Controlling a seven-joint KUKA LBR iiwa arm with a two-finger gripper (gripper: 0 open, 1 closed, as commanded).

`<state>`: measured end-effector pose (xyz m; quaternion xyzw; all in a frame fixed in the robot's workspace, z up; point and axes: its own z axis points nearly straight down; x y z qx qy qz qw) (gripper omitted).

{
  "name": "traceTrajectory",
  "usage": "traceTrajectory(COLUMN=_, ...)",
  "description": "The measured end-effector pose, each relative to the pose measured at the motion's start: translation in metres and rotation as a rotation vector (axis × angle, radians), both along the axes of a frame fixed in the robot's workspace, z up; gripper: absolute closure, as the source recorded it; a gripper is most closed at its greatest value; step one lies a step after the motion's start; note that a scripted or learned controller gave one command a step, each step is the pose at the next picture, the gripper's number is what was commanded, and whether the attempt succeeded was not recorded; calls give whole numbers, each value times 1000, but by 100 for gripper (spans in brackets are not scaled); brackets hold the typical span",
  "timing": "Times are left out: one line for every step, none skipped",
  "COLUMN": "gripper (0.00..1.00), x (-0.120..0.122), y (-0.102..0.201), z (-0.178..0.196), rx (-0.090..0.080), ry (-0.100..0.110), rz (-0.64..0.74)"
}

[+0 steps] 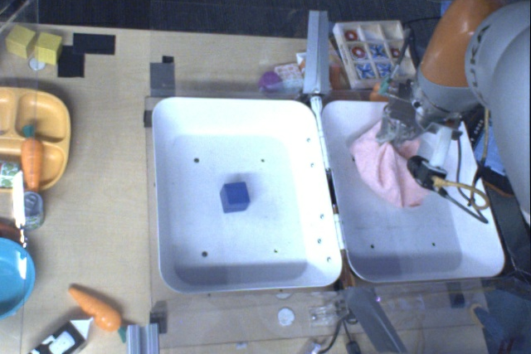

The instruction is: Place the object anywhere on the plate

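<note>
Hand (397, 131) first: from my screen it sits low over the upper part of the right shallow white bin (465, 257), pressed against the top edge of a crumpled pink cloth (388, 168). I cannot tell how far it is spread or whether any cloth is caught in it. Going left to right, I see a yellow divided plastic plate (46, 124) at the far left of the worktop (108, 244) with a small orange toy carrot (31, 162) lying on it. The left white bin (174, 178) holds a small blue cube (236, 196) near its middle. Over the right bin, the grey arm with its orange band (460, 33) reaches in from the upper right, wrist angled down and leftward.
</note>
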<state>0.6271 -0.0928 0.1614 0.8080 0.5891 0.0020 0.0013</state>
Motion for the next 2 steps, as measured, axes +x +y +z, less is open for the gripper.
traceTrajectory(gripper=100, x=-113, y=95, z=23, rx=3, ry=1, rz=-418)
traceTrajectory(gripper=100, x=-136, y=199, z=33, rx=4, ry=1, rz=-607)
